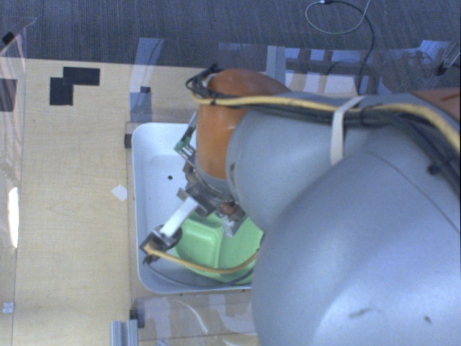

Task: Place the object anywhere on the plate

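A light green plate (243,242) lies in the near part of the white bin (155,164), partly hidden under my arm. On its left side is a raised green block-like shape (199,241); I cannot tell whether this is a separate object or part of the plate. My gripper (218,215) hangs low right over the plate, below the orange wrist band (216,125). The wrist and arm cover most of the gripper, and what it holds, if anything, is hidden.
The big grey arm (346,222) covers the right side of the view and the second bin. Pale wooden bench (65,207) stretches left of the bin, with a black mark (72,85) at the back. The bin's far left floor shows bare white.
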`<state>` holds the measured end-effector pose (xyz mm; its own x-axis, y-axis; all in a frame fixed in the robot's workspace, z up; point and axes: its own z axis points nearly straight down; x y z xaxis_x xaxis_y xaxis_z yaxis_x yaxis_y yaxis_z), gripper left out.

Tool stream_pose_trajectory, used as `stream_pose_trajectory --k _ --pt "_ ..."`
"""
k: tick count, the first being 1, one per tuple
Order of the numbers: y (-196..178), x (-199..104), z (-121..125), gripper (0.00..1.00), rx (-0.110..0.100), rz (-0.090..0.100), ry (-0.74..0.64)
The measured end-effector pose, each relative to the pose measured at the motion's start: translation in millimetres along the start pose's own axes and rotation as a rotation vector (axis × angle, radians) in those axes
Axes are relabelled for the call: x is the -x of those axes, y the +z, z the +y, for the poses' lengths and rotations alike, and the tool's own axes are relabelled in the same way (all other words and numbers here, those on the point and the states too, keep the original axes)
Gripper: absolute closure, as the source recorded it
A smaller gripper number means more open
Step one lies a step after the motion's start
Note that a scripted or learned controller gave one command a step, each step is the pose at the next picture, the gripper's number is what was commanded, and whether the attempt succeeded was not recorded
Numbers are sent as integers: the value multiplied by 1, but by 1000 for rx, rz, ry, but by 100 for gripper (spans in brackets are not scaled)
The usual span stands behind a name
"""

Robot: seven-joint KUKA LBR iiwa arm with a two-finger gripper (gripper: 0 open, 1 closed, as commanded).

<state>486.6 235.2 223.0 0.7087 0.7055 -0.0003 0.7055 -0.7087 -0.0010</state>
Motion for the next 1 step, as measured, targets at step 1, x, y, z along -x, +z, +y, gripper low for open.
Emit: stream_pose_trajectory --k 1 --pt "-10 -1 -1 100 0 0 -8"
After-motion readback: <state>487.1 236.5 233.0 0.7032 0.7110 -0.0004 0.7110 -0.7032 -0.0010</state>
